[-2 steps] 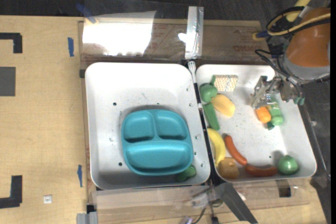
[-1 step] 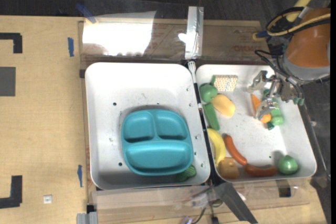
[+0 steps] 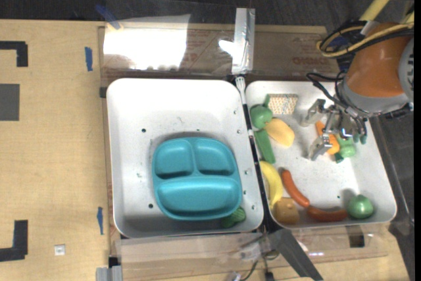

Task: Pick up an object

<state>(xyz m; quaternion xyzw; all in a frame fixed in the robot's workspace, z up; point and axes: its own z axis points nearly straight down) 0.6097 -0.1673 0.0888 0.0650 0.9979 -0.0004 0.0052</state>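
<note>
Tool [image 3: 327, 135] partly hides a blurred orange-and-green item [image 3: 339, 145] in right bin [image 3: 378, 168].

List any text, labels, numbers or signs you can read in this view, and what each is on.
No readable text.
Bench: black corner marks and blue tape bits, no letters.
Small square tag on the bench: too small to read.
Teal tray, bins and toy food: no labels seen.

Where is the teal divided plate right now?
The teal divided plate lies in the left bin, toward its near edge, with a small green item at its near-right corner.
</note>
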